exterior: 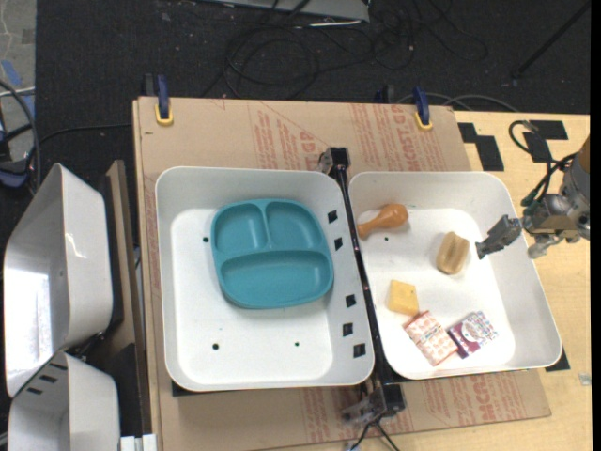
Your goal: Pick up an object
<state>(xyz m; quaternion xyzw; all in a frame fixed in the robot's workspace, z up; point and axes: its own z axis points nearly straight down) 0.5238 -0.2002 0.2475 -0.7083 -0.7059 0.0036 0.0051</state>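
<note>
The right bin [526,332] holds several small items. An orange-brown drumstick [383,220] lies near its left wall. A tan bread-like piece [453,253] sits in the middle, with a yellow wedge [404,298] below it. A red-and-white packet [427,336] and a pink-and-white packet [472,331] lie side by side at the front. My gripper [518,241] hangs over the bin's right side, just right of the tan piece. It is open with nothing between its fingers [496,237].
The left bin [183,346] holds a teal divided plate [272,253]. A black divider [352,261] runs between the bins. Both bins rest on a cardboard sheet [282,130]. White containers [52,280] stand off the bench at the left.
</note>
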